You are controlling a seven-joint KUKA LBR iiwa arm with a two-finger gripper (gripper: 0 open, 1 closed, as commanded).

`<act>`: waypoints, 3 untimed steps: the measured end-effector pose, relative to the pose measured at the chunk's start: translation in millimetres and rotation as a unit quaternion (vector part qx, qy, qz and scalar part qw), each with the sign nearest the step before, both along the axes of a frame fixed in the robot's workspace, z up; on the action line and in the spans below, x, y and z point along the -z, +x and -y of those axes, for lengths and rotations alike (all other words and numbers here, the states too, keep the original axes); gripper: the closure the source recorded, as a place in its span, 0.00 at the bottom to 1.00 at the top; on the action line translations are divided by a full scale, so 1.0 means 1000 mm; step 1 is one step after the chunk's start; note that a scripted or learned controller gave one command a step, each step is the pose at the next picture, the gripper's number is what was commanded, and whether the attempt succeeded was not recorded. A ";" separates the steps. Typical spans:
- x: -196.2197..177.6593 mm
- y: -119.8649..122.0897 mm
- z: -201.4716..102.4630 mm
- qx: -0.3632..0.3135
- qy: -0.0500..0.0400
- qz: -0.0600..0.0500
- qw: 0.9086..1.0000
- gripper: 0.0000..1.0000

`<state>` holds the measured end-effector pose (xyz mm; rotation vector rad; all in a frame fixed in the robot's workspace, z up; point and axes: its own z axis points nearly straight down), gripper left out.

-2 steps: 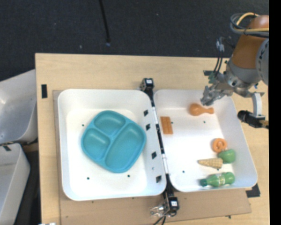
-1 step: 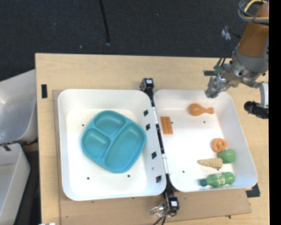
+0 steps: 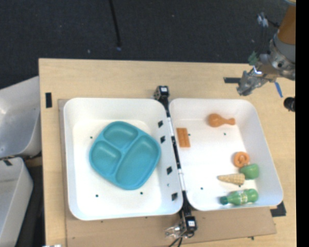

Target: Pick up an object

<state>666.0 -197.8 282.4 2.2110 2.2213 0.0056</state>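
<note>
Gripper (image 3: 245, 88) hung above the bench beyond the right bin (image 3: 257, 153), its fingers too small and blurred to tell apart; the arm (image 3: 286, 30) was cut off at the frame's edge.

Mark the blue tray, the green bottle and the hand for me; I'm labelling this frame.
blue tray (image 3: 124, 161), camera view, on its central ridge.
green bottle (image 3: 241, 196), camera view, mid-body.
hand (image 3: 245, 84), camera view, at its tip above the right bin.

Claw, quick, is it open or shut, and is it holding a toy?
Claw: above the bench beyond the right bin, holding nothing; open or shut cannot be told.
</note>
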 end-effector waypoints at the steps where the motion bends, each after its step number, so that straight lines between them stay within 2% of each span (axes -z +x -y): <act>1: -0.003 -0.006 -0.047 0.000 0.001 -0.003 1.000 1.00; 3: -0.001 -0.004 -0.142 0.000 0.001 -0.004 1.000 1.00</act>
